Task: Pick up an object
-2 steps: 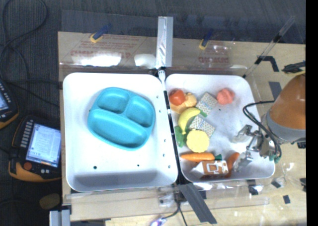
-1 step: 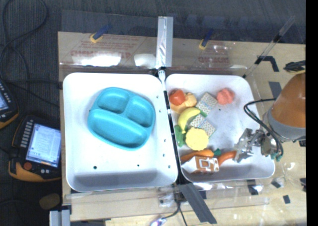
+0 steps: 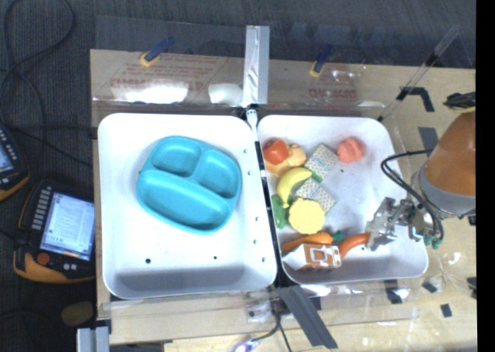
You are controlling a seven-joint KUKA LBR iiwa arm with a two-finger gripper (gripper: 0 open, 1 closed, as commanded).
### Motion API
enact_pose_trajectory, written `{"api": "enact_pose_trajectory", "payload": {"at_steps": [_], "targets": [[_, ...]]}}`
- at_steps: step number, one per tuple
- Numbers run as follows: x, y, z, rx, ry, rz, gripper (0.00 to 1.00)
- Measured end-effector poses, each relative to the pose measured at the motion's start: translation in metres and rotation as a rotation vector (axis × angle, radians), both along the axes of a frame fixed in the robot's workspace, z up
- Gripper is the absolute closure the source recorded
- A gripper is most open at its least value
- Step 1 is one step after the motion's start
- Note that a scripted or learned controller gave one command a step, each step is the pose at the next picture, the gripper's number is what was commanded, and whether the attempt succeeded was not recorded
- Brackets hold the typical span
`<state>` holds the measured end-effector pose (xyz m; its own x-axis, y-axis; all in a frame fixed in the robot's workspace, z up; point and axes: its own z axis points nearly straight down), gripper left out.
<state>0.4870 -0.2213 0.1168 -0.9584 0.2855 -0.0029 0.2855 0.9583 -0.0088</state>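
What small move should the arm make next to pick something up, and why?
Probably a short shift toward the left. The end effector is low in the right bin, just right of the orange carrot, with nothing visibly between its fingers. The carrot looks like the nearest object, so centring over it seems sensible.

You look down on two white bins. The left bin (image 3: 116, 265) holds a blue divided tray (image 3: 189, 182). The right bin (image 3: 387, 138) holds toy food: a tomato (image 3: 352, 149), a banana (image 3: 292, 182), a yellow disc (image 3: 306, 216) and a carrot (image 3: 349, 244). The gripper (image 3: 384, 228) hangs low over this bin's right side, just beside the carrot.
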Motion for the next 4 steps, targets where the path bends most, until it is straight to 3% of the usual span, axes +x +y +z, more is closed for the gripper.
{"api": "enact_pose_trajectory", "payload": {"at_steps": [1, 2, 3, 4], "targets": [[0.001, -0.002, -0.026, 0.004, -0.006, 0.240, 1.00], [0.000, -0.002, 0.141, 0.008, -0.003, 0.158, 1.00], [-0.003, -0.001, 0.010, 0.008, 0.003, 0.401, 1.00], [-0.002, -0.001, 0.010, 0.008, 0.003, 0.401, 0.00]]}}
